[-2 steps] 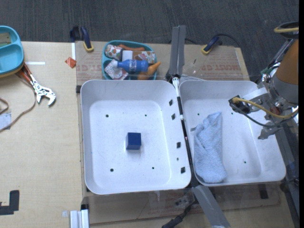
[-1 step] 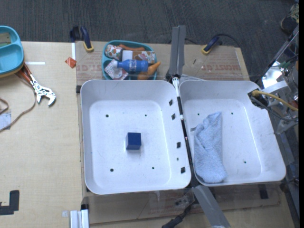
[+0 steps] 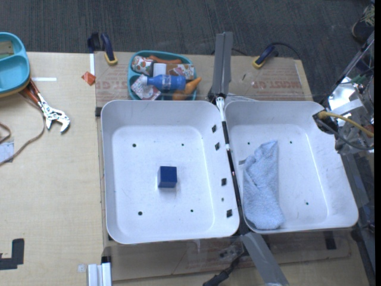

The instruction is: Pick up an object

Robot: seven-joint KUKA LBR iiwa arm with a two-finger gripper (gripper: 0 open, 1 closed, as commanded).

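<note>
Barely begun, by the look of things. Nothing lifted yet: blue block [image 3: 168, 177] lying flat on the floor of the left bin [image 3: 128, 201], roughly at its middle, touched by nothing. Just to the right of the block, across the join, the right bin [image 3: 312, 154], with a pale cloth [image 3: 263, 183] crumpled lengthwise in it. Either one a fair candidate for picking.

Well to the right of the block and a little farther back, at the outer rim of the right bin: the gripper [image 3: 340, 123], tangled among metal parts and a yellowish cable. Impossible to tell how far open it stands, or whether anything sits in it; nothing recognisable seen there. Judged from that, all of the task left to do: approach, descent, closing and lift.

As for writing, little to report. Behind the block, past the rim of its bin, a teal tub [image 3: 133, 64] crammed with small packets and a blue-capped bottle [image 3: 165, 82]; printed labels there, too small to read. Behind and to the right of the block, faint reddish lettering [image 3: 280, 83] on the brown board, pale and not legible. Behind the block and slightly left, more of the same lettering beside the tub, equally unreadable. Far to the left of the block, a metal wrench [image 3: 53, 117] on the bench, no marking made out. No brand name readable anywhere.
</note>
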